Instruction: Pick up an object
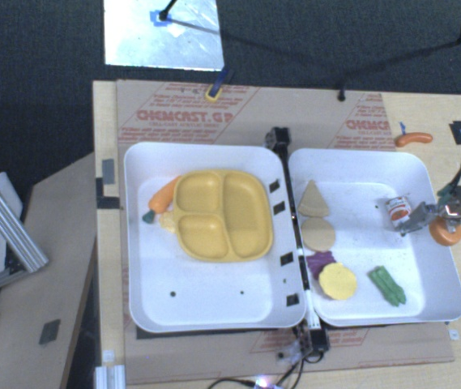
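Jaws on the gripper (413,220) are too small and blurry here, so I cannot tell if they are apart or together. They sit low in the right bin (360,171), near its right wall, and seem to touch or almost touch a little red and white can (398,209). I think the can is the thing to grab, because it is the closest one. It looks short and round with a shiny top, and it may be leaning a bit. That is the worry: a round, smooth can could roll or tip if it gets bumped from the side, and then the squeeze would catch only air. It could also slip out on the way up if it is held just by its edge. Other things lie well apart from it: a green veggie (386,285), a yellow round piece (338,282) and a tan wedge (313,199). A yellow plate (218,215) sits in the left bin (145,241)
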Robot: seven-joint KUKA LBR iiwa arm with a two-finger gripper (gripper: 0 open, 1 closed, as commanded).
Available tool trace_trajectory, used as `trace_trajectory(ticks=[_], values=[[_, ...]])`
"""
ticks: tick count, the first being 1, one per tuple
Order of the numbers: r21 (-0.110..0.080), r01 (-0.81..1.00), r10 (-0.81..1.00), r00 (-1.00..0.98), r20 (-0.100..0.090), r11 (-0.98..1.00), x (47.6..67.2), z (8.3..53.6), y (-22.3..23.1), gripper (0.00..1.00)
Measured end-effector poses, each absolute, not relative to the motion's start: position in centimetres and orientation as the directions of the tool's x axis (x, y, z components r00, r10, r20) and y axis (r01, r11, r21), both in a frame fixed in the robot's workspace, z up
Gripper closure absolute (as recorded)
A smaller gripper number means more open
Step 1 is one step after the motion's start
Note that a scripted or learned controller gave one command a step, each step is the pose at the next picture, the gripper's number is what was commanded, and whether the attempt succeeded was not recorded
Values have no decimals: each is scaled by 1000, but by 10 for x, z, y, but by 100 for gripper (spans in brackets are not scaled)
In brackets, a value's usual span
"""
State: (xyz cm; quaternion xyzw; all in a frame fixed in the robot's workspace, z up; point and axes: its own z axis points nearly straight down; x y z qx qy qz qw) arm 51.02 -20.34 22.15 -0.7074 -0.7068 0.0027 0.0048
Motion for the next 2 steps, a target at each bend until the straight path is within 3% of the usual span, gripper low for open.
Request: trace_trajectory(ticks=[1,2], values=[[2,1000,1000,-3,-1,3,513,228,-203,0],[-2,1000,1000,-2,1,2,514,186,-200,0]])
